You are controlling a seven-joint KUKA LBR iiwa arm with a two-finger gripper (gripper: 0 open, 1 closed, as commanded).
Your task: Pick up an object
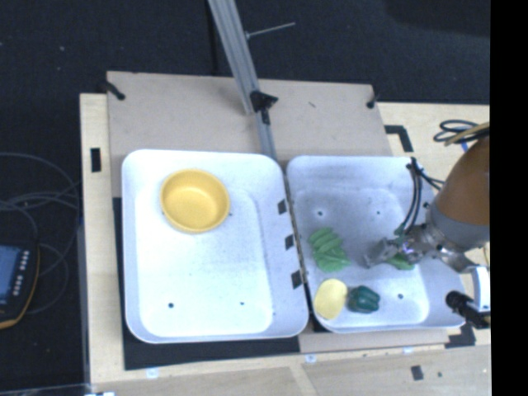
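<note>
In the right bin (355, 180) | we see the gripper (386, 254) low over a small green piece (403, 261) | whether fingers are spread, we cannot tell | leafy green toy (327, 249) lies just left, long axis running up-down | yellow lemon (331, 298) and dark green pepper (363, 299) nearer front.

You have two white bins: the left bin (148, 304) and the right bin (346, 180). One yellow bowl (195, 200). One light green leafy toy (327, 250), one dark green pepper (363, 299), one pale yellow round object (330, 299).
</note>
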